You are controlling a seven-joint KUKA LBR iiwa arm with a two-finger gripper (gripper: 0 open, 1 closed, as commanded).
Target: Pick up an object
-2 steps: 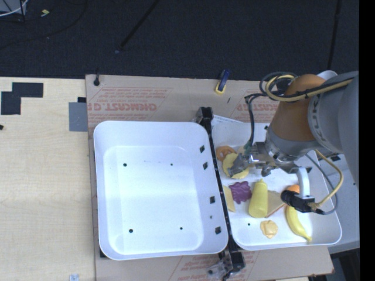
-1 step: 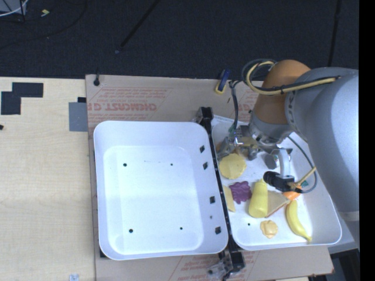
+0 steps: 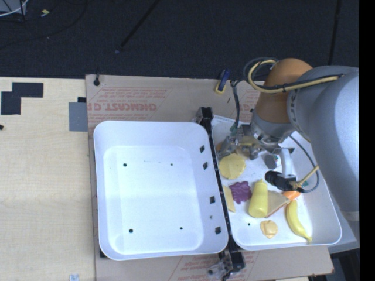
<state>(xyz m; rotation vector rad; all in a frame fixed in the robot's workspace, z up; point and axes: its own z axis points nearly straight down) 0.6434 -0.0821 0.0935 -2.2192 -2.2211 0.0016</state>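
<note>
One grey two-finger gripper (image 3: 243, 147) hovered near the right white bin's (image 3: 328, 230) far edge, just beyond a round pale-yellow disc (image 3: 232, 167) lying bin-centre-ward; whether its jaws stood apart, I cannot tell.

Robotics lab bench: grey industrial arm (image 3: 328, 116) with exposed cabling, two white bins (image 3: 111, 157) on taped cardboard (image 3: 146, 98), plastic toy food (image 3: 258, 199), dark floor behind.

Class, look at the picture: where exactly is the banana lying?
The banana lies in the right bin, near its front right corner, just right of the small orange piece.
</note>
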